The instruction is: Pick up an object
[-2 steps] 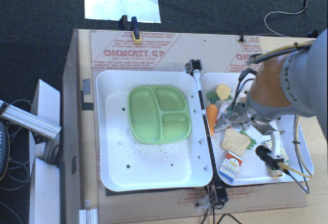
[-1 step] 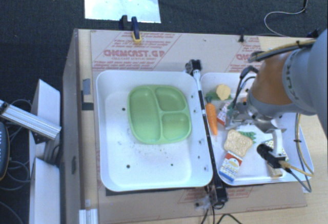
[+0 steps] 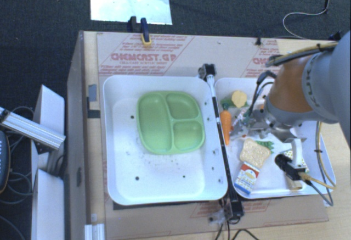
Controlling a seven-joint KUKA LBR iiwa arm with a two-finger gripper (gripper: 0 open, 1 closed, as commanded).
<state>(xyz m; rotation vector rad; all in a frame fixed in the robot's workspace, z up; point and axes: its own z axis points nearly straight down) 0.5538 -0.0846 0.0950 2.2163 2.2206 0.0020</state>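
- Claw [image 3: 245, 125] sits low in the white bin on the right of the frame [image 3: 274, 194], at the end of the grey arm [image 3: 321, 88] that comes in from the right edge.
- Whether it is apart or together, I cannot tell; the wrist and its fittings hide the tip.
- Nothing can be seen held in it, so I judge the pick as not yet done.
- Candidate things all lie in that same bin:
  - an orange carrot [image 3: 225, 123] lies along the bin's left wall, just beside the claw;
  - a yellow piece [image 3: 239, 98] sits near the bin's upper left corner;
  - a tan square [image 3: 254, 151] lies just below the claw, with a green scrap [image 3: 266, 145] at its upper right;
  - a small carton [image 3: 247, 177] rests by the lower rim.
- Nearest to the claw are the carrot and the tan square; which one it aims at is unclear.
- Left bin [image 3: 164, 181] holds a green divided tray [image 3: 170, 122], well apart from the claw.
- Both bins rest on the worktop [image 3: 164, 52].
- What is left, as I read it: closing on one thing, lifting it clear of the bin floor, and showing that it stays gripped.
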